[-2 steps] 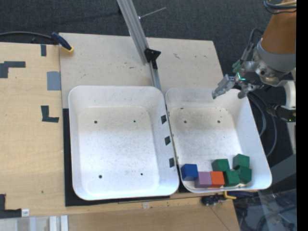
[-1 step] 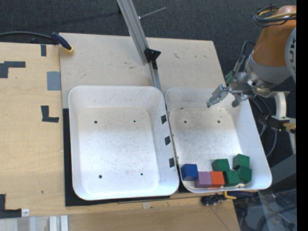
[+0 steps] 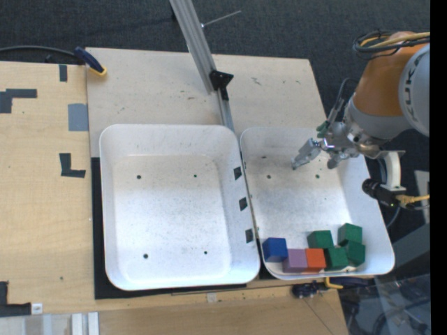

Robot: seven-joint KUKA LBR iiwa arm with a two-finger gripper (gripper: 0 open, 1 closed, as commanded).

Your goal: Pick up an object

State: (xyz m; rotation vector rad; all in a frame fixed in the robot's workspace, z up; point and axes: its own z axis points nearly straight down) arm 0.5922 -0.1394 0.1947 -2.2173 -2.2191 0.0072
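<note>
Two white bins on tabletop (image 3: 160,96). I see tool (image 3: 305,159) over far part of right bin (image 3: 293,194), nothing between its fingers; cannot tell if wide or narrow. Blocks sit in right bin's near corner, well apart from tool: blue block (image 3: 275,248), purple block (image 3: 297,259), orange block (image 3: 316,258), green blocks (image 3: 341,246).

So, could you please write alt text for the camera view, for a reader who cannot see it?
The gripper hangs over the upper part of the right bin, apart from the coloured blocks clustered at its near edge. The left bin lies beside it.
</note>
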